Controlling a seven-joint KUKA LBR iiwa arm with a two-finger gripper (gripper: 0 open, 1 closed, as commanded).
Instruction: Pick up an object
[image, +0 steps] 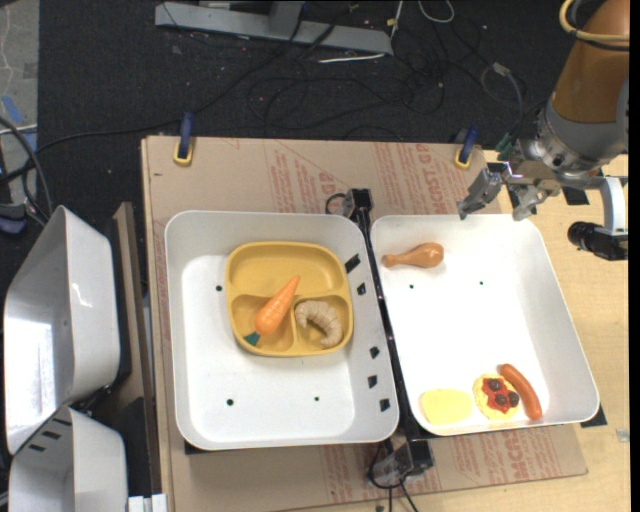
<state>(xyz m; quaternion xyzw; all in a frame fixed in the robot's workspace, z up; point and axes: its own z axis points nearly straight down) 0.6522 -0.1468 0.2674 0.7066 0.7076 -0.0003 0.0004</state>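
Nearest the front edge of the right bin (560, 330) lie a yellow disc (446, 405), a small pizza (497, 397) and a sausage (522, 389). Farther back, near its rear edge, a drumstick (415, 257) is laid crosswise, leftward and forward of the gripper (497, 193), whose fingers are seen spread, empty, above the rear right corner.

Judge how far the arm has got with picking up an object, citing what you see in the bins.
Done: nothing lifted yet. The claw hangs open above the right bin's far edge, with nothing between its fingers. In hand: only the approach; the chicken drumstick lies nearest. Left: descend, grasp and lift one item. The sausage, carrot and shrimp all lie untouched.
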